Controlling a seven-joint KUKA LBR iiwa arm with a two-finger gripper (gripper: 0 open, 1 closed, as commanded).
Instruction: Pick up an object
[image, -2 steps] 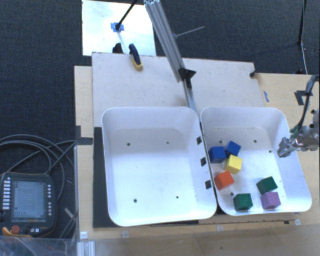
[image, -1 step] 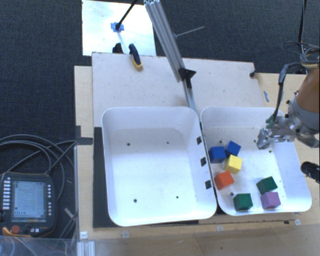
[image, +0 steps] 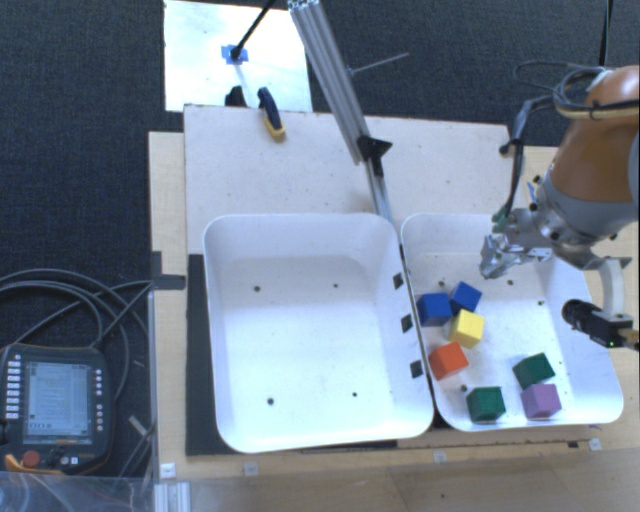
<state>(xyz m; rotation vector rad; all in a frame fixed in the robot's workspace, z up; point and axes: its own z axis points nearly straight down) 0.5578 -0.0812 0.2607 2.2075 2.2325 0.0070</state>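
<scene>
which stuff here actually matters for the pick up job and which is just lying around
Belongs to the job:
- two-finger gripper
- right white bin, holding the cubes
- two blue cubes
- yellow cube
- orange cube
- two green cubes
- purple cube

Just lying about:
- left white bin
- grey teach pendant with its black cables
- blue and yellow clamp

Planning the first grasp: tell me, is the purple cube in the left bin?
No, the purple cube lies in the right bin, beside a green cube.

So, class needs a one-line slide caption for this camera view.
KUKA arm's gripper hovers over the right bin, above seven coloured cubes including a yellow cube; left bin alongside.
</scene>
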